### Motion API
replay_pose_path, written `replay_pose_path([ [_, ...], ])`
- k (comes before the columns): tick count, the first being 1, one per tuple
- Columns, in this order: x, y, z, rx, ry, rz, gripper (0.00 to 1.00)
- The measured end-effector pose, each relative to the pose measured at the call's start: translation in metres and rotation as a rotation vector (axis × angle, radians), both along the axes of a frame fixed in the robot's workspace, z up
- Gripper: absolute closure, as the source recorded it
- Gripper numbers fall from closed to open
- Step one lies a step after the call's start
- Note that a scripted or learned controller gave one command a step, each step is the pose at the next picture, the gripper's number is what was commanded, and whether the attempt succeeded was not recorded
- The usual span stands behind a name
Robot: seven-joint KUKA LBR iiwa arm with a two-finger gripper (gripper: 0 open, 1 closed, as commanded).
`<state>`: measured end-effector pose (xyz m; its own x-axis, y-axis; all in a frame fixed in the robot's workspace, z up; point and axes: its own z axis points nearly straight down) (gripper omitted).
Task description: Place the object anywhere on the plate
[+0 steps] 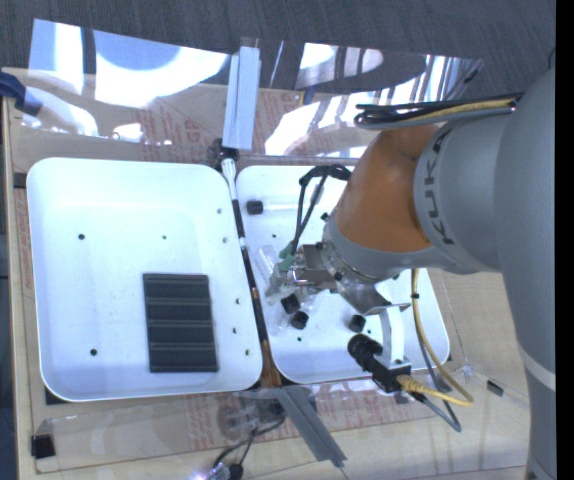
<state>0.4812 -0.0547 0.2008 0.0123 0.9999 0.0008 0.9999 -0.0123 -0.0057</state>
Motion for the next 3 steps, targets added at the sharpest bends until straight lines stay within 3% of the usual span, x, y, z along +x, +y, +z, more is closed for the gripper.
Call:
replay_pose_path([
  [1,-0.003,0.085,-0.010,0.000,0.000,-0.117,1.00],
  [2,-0.006,0.131,-0.010,-0.001,-0.002,-0.063,1.00],
  [3,-0.007,0.206,-0.087,-0.001,0.003,0.135,1.00],
])
